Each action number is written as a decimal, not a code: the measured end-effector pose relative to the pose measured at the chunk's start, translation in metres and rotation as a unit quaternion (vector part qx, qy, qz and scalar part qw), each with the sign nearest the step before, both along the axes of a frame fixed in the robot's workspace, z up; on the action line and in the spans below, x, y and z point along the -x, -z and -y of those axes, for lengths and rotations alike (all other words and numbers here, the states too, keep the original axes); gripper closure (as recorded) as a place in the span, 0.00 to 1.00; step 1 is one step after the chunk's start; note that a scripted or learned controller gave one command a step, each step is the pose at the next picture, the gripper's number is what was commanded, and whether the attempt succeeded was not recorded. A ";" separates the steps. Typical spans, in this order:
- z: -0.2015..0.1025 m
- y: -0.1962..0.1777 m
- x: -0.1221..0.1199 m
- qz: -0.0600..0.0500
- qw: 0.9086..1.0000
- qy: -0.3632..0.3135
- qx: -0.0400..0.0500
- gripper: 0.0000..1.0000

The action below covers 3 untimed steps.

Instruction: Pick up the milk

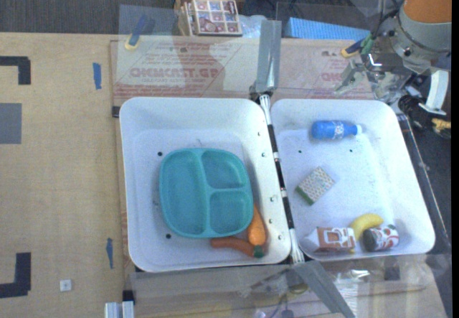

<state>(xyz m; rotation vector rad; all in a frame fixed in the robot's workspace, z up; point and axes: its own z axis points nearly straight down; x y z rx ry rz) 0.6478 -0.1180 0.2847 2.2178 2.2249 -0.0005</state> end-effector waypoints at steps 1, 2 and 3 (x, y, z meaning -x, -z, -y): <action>-0.030 0.100 0.036 -0.002 0.993 0.121 -0.001 0.00; -0.021 0.182 0.111 0.006 1.000 0.016 -0.001 0.00; -0.012 0.150 0.138 0.000 1.000 -0.012 0.000 0.00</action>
